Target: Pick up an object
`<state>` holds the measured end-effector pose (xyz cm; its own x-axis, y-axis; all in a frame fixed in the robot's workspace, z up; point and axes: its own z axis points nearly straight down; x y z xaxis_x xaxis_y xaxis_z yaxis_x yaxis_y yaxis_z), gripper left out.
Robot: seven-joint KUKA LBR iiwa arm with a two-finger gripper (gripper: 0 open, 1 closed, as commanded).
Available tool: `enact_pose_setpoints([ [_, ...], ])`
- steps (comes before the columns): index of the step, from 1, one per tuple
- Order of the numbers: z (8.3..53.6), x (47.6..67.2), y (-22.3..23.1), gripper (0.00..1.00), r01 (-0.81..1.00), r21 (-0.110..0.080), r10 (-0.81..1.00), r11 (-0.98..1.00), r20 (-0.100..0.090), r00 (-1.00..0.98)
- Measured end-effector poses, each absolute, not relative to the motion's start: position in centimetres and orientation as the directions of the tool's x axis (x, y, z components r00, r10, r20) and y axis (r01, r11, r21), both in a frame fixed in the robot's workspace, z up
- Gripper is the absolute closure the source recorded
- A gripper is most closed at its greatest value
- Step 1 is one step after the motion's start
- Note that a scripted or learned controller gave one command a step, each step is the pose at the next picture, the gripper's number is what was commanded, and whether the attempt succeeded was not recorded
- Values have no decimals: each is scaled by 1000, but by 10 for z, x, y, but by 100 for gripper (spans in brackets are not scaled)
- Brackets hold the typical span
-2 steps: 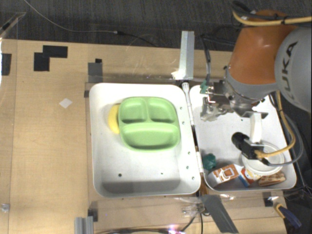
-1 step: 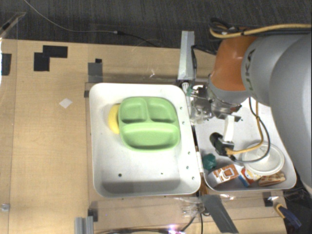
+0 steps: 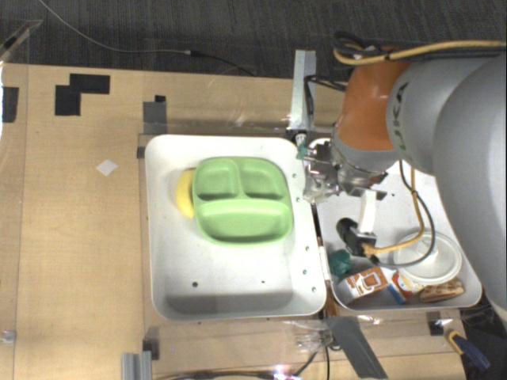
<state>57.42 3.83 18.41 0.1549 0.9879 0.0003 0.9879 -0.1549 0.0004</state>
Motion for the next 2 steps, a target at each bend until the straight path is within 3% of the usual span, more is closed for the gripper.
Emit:
enact_pose_setpoints([
  [1, 248, 557, 44, 100, 989, 4, 989, -149, 1, 149],
  [2, 196, 561, 16, 100, 973, 1, 973, -233, 0, 233],
])
